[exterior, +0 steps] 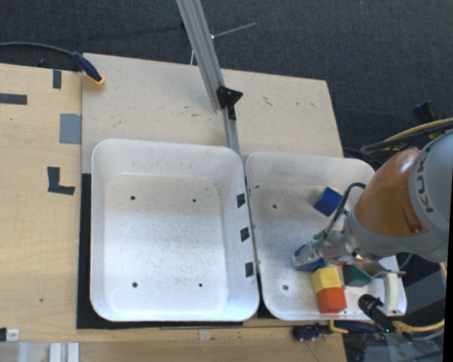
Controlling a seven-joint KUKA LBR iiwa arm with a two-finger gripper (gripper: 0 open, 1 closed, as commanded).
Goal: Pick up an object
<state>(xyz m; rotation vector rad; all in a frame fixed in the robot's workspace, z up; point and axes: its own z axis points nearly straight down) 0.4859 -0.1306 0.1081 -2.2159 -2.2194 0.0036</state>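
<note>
Nothing lifted yet: claw (314, 255) down in right bin (282, 180) beside yellow block (326, 279), spread or pinching impossible to tell, grasp and lift left.

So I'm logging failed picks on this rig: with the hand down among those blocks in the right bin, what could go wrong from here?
The hand sits low among crowded pieces: the yellow block, orange block and green block touch each other, so it may nudge them or catch two at once. The cluster also lies near the right bin's front wall, leaving little approach room.

Only part of "KU" reads on the arm (428, 198).
</note>
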